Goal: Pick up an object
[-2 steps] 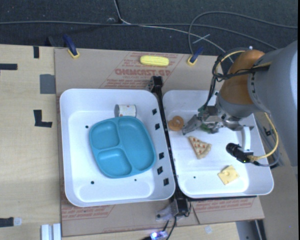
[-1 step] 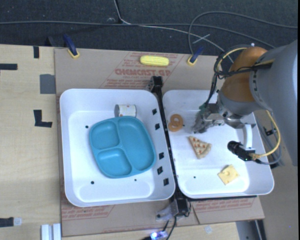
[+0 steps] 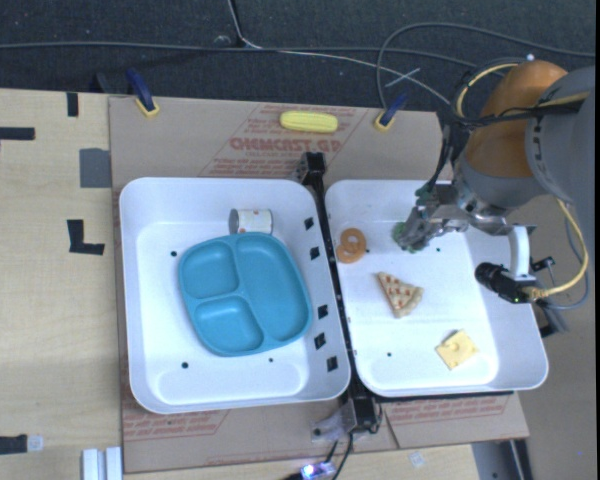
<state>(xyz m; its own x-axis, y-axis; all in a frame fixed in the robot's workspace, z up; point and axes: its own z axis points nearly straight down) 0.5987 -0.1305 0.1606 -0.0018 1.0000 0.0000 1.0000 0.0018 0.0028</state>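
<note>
Claw [image 3: 417, 231]: low in the right bin [image 3: 500, 368], upper area; whether it is spread or pressed together cannot be told, and no object is visible in it.
Doughnut [image 3: 351, 245]: just left of the claw, near the divider [image 3: 325, 268] between the bins.
Waffle wedge [image 3: 399, 294]: below the claw, slightly left, apart from it.
Cheese block [image 3: 458, 350]: well below the claw, slightly right.
Blue tray [image 3: 244, 295]: far left of the claw, in the left bin [image 3: 145, 298], with a small can [image 3: 251, 221] at its top edge.
Banana [image 3: 308, 121]: up and left, outside both bins.
Risk: the claw appears to sit over bare floor between objects; closing here probably grips nothing.
Risk: the flat wedge offers little edge; the claw may slide over it.
</note>
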